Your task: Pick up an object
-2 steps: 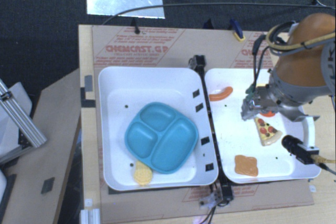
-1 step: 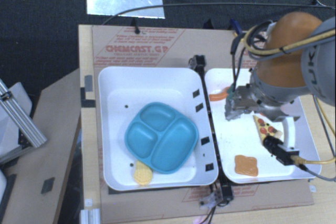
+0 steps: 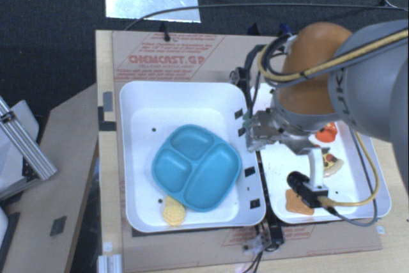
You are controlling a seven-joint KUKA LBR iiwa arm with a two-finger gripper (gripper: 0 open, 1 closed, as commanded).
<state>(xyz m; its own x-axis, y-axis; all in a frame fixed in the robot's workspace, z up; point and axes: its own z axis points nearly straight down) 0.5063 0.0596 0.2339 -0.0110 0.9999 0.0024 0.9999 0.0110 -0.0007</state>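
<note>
Left bin (image 3: 128,137): one blue plate (image 3: 197,167), one yellow biscuit (image 3: 173,210). Right bin (image 3: 381,201): three small toys (image 3: 331,163) by the gripper (image 3: 265,134), parted or closed, can't tell.

Even overhead light — slightly soft.

- The arm (image 3: 339,83) is covering most of the right bin (image 3: 348,183) and is running off the right edge.
- An orange-red thing (image 3: 328,133) is peeking out from under the arm, with too little showing to tell what it is.
- A small tan thing (image 3: 293,205) by the right bin's front wall is being partly covered, and its shape is unclear.
- A metal frame (image 3: 22,144) is being cut off by the left edge.
</note>
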